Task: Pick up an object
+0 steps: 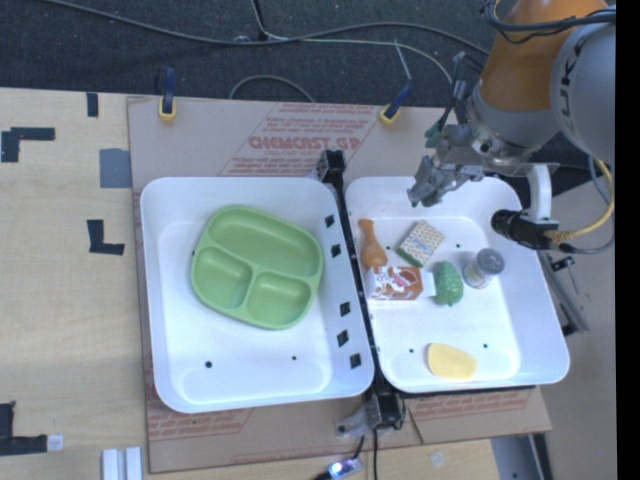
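Gripper (428, 190) of the grey arm, poised above the far rim of the right-hand shallow white bin (535, 363); you cannot tell from this slanted view what state it is in, and nothing is seen held in it.

Take the small square patterned card-like packet (421, 242) as your landmark and likeliest target. It lies in the right-hand bin, tilted like a diamond, just nearer the camera than the gripper and apart from it. You may judge it light, fairly stiff and thin; grip it across two opposite edges, since a flat face gives the tips little purchase.

Around the packet:
- orange bottle-shaped toy (372, 244), just to its left; probably hard, smooth plastic, best pinched across the wide body.
- red-and-white printed flat wrapper (397, 284), just below-left; likely limp and slippery.
- green lumpy toy (448, 283), just below-right; rounded, so it may roll off the tips.
- small grey round can (487, 264), to its right; rigid, and grippable across its sides.
- yellow rounded piece (451, 361), well below it, lying alone.

The green compartmented plastic tray (258, 266) sits far left of the packet, in the left-hand white bin (170, 368).
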